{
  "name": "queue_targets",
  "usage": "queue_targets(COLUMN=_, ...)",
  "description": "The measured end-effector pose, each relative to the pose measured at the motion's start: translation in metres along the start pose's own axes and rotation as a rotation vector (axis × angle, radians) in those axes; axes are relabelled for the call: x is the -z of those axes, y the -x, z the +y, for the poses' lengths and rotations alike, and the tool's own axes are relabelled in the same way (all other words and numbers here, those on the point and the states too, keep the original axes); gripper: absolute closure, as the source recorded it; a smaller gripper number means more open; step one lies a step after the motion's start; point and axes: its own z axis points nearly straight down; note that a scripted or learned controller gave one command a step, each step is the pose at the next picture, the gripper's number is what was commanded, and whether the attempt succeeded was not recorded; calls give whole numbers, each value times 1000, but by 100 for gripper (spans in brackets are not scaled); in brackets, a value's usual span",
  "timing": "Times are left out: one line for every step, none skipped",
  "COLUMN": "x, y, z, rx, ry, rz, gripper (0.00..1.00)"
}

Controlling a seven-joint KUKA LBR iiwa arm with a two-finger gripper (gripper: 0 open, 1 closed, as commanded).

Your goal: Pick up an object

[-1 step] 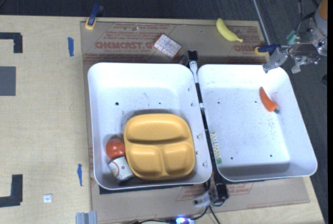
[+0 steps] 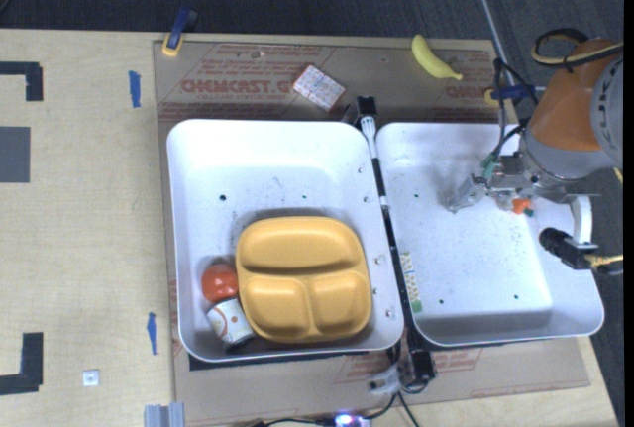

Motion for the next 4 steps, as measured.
queue_targets(x=-4, y=-71, z=-46, rx=0, ry=0, rz=1, gripper=0)
queue_targets(x=-4, y=-76, z=-29, rx=0, ry=2, rz=-1, gripper=0)
queue_targets(x=-4, y=-78, z=-64, rx=-1, ry=1, rz=0, gripper=0)
queue_targets(x=-4, y=-76, z=-32, rx=0, ry=2, rz=0, gripper=0)
